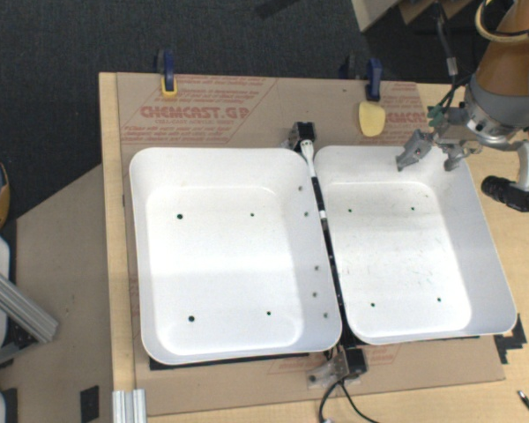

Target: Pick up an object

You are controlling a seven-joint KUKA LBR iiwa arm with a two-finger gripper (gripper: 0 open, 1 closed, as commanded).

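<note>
My gripper (431,154) hangs over the far edge of the right bin (476,236), below the orange-banded wrist at the upper right. Its two grey fingers (412,152) are spread apart and open, with nothing between them. A small pale yellow object (371,118) lies on the brown board just beyond the bins, to the left of the gripper and below a blue clamp (373,77). The floors of the right bin and the left bin (159,236) show just small dark dots.
The two bins meet at a black seam (324,227) down the middle. A second blue clamp (167,70) holds the board at the far left. Cable and connector parts sit at the near edge (339,368). Dark carpet surrounds the bench.
</note>
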